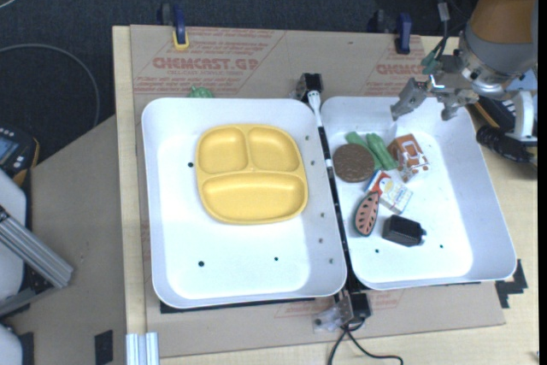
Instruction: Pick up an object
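Camera view gives me the two-finger gripper spread wide, holding nothing, over the right white bin at one o'clock; the round brown disc lies centre-left among clutter.

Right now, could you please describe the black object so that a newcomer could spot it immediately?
Look in the right bin, at the cluster of small items near its left wall. The black object lies at the cluster's near end, just right of the orange oval piece. It is the only solid black, blocky item there.

Glossy yellow plastic tray, smooth white plastic bins, matt cardboard sheet.
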Motion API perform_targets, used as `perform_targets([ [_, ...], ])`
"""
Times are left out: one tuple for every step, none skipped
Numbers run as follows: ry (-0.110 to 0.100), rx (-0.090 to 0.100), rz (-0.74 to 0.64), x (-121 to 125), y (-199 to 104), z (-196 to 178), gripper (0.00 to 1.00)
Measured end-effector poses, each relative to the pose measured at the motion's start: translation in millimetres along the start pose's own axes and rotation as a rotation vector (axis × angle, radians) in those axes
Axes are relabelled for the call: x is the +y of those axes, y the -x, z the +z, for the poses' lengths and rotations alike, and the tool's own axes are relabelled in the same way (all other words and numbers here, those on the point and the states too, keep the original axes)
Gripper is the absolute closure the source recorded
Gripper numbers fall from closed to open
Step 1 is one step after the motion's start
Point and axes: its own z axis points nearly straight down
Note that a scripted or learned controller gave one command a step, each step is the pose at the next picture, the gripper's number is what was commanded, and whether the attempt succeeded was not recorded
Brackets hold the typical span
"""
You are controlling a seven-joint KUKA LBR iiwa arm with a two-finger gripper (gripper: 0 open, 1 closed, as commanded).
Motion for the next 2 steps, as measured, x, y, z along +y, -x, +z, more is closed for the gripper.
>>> perform_targets([
  [0.007,0.000,-0.007,33.7,-66.2,-17.1,0.00],
  [0.008,0.000,-0.003,9.7,-82.2,-70.0,0.00],
])
